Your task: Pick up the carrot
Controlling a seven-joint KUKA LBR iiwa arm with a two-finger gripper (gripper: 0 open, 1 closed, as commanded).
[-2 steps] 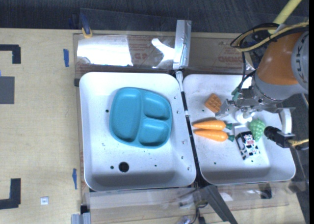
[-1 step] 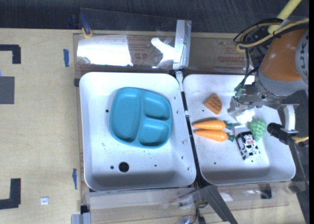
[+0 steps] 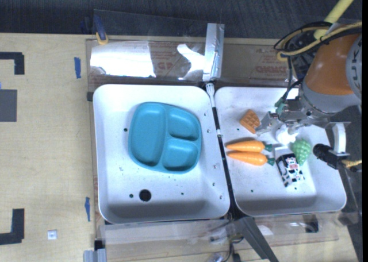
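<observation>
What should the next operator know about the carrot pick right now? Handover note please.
Gripper: low over the right white bin, its state unclear.
Two orange toy carrots lie side by side on the floor of that bin, near its left wall, not lifted. Nearby: tan waffle piece, green bumpy toy, black-and-white toy.
Left white bin holds a blue divided plate.
Done: approach. Left: grasp and lift a carrot.

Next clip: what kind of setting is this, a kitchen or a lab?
Most likely a robotics lab bench, not a kitchen. Two white bins sit side by side on a wooden bench marked with tape, toy carrots lie in the right one, and a grey-and-orange arm with loose cables reaches in.
</observation>
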